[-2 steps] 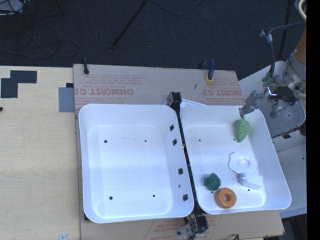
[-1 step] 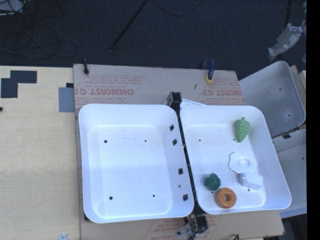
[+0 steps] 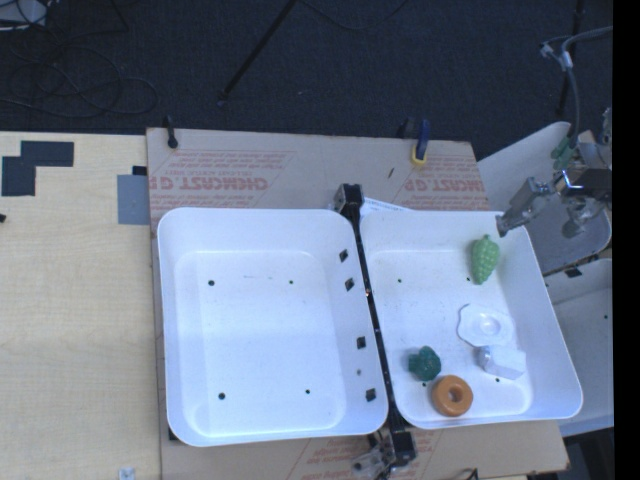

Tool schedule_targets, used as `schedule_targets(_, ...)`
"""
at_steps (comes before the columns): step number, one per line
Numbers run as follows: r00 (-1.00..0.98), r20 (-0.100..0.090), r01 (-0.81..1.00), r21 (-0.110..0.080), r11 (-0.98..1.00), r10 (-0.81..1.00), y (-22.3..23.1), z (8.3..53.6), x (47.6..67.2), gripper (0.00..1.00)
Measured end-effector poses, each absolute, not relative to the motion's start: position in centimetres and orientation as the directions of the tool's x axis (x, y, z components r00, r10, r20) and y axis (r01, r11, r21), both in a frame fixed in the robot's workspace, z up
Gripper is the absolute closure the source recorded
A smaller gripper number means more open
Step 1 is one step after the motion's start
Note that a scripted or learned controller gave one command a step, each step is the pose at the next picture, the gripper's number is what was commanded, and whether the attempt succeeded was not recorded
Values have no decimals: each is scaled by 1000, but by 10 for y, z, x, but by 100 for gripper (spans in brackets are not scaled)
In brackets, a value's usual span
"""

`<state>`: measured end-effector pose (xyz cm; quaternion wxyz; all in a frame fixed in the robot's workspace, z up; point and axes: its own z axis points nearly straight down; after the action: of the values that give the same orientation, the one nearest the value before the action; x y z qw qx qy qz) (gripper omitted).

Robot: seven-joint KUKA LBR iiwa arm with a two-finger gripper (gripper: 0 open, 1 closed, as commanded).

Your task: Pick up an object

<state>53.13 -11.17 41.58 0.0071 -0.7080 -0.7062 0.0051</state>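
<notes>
Camera view, looking down on the tabletop (image 3: 70, 298): two white bins sit side by side on a cardboard sheet (image 3: 300, 173), touching along a black clip strip.

The left bin (image 3: 180, 238) shows its bare white floor with a few small dark holes.

Over to the right bin (image 3: 545, 298), where the objects lie. A green bumpy piece (image 3: 484, 258) rests near the far right corner, close to the wall. Toward the near side, a white round item (image 3: 482, 324) sits just above a small grey-white block (image 3: 500, 360); the two look close to touching. A dark green lump (image 3: 424, 363) lies beside an orange ring (image 3: 452, 395), the ring nearest the front rim.

The tool (image 3: 515, 213) hangs at the right, above and outside the right bin's far corner, near the green bumpy piece but apart from it. Whether it is apart or together, I cannot tell from here. Nothing is seen in its grasp.
</notes>
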Motion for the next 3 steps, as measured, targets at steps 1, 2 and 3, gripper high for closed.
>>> schedule_targets(1,-4,-1,1000,12,4,1000,-81,545,545,0)
schedule_targets(2,2,2,1000,-19,-2,1000,-69,397,510,0)
schedule_targets(3,-4,0,1000,14,4,1000,-39,546,485,0)
